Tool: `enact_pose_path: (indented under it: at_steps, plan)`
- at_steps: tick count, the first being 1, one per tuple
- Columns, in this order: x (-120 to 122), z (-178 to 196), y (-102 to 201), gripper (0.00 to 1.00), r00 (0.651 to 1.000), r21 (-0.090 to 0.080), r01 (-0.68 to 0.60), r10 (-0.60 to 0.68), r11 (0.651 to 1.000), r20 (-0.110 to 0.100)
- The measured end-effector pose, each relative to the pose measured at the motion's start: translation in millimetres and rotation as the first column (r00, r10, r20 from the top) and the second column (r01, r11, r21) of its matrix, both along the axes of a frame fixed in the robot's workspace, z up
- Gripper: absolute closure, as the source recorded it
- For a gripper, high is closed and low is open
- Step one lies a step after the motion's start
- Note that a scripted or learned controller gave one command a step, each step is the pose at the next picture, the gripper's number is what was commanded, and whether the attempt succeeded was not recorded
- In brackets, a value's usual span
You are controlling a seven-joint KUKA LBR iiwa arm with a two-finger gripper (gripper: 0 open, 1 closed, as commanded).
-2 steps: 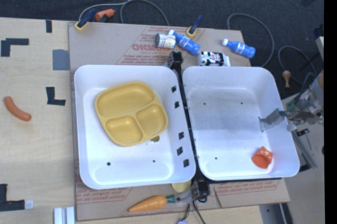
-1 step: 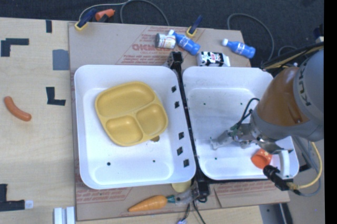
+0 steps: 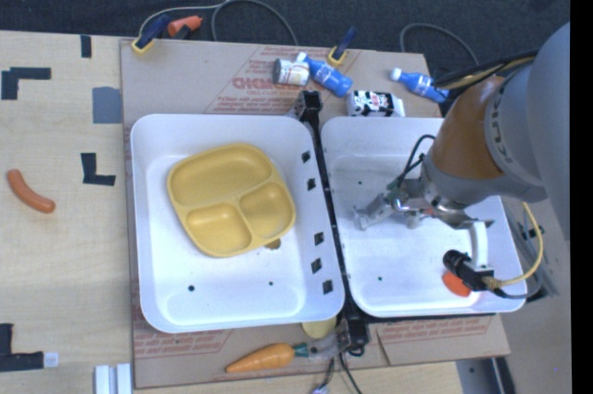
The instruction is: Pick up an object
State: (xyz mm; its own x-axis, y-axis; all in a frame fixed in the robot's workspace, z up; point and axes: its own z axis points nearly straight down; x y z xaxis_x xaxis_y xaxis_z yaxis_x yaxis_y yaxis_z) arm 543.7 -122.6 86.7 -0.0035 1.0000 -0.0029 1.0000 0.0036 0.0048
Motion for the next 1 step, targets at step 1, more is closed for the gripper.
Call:
enact_pose_path:
  at_steps: [1]
  plan:
    - [34.3,74.8,-98.2,0.00,1.000,-0.005,0.008,-0.008,1.000,0.004]
